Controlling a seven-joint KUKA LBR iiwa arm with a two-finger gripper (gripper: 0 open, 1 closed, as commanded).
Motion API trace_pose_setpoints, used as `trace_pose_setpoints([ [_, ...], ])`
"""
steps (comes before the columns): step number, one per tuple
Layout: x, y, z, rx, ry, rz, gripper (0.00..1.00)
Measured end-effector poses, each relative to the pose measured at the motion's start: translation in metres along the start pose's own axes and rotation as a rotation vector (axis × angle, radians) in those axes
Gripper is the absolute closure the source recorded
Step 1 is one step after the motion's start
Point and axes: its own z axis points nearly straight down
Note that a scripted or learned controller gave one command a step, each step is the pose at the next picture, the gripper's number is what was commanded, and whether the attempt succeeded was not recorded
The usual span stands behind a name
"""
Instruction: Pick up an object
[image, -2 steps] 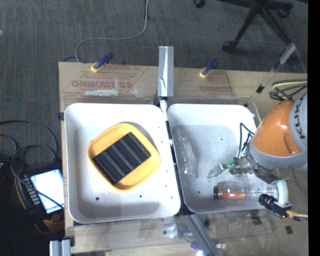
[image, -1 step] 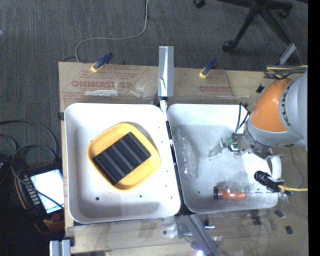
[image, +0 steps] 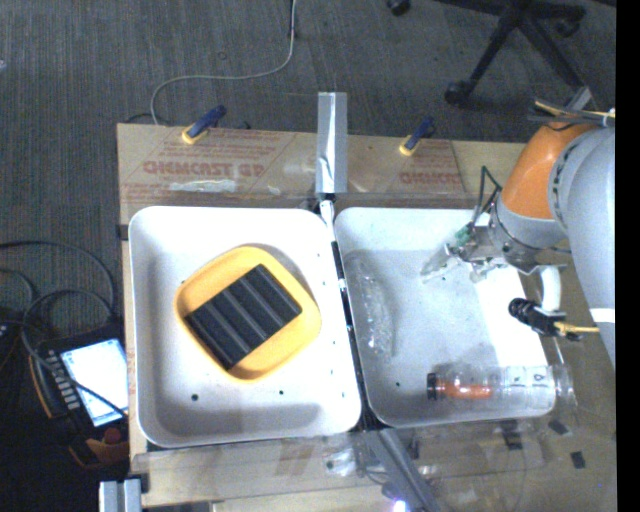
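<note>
A brown bench (image: 250, 165) is carrying two shallow white bins side by side, the left bin (image: 150, 300) and the right bin (image: 440, 330), their inner edges touching at the middle. Two yellow-and-blue clamps, one (image: 203, 124) at far left and one (image: 417, 135) at far right, are gripping the bench's far edge.

Robotics lab. Grey-and-orange robot arm (image: 580, 200) at frame right, clamped plywood bench (image: 250, 165). Grey carpet, black office-chair base (image: 500, 45) upper right.
</note>
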Motion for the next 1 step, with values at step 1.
trace_pose_setpoints([
  [1, -0.011, 0.0457, -0.0192, 0.013, 0.011, 0.115, 0.0],
])
